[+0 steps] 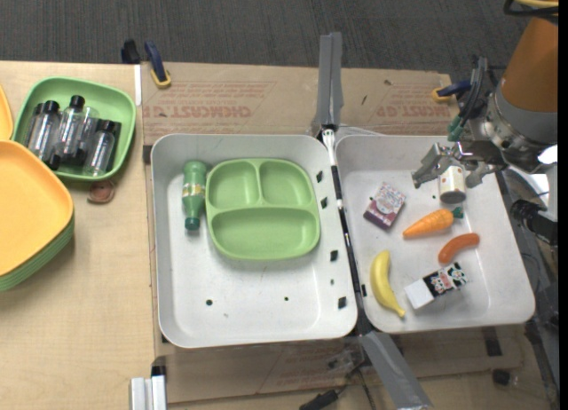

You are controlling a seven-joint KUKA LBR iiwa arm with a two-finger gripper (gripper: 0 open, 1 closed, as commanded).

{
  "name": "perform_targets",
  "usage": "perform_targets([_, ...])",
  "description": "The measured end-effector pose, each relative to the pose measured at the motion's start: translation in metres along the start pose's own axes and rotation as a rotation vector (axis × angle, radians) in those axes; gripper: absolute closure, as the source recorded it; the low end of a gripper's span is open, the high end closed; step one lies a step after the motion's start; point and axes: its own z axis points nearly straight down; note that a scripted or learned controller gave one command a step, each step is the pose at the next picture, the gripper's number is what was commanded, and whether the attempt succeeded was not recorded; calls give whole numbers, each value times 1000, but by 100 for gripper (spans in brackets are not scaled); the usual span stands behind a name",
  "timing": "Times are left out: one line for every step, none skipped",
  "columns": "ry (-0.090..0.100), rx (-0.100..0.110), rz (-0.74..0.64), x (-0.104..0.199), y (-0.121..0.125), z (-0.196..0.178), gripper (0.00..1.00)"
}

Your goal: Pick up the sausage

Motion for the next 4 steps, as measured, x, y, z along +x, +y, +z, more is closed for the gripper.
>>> perform_targets([-1, 2, 3, -1, 0, -8, 100])
perform_targets([0, -2, -15, -102, 13, 96, 100])
perform_targets([1, -2, 133, -111, -43, 140, 100])
perform_targets([1, -2, -7, -103, -41, 188, 100])
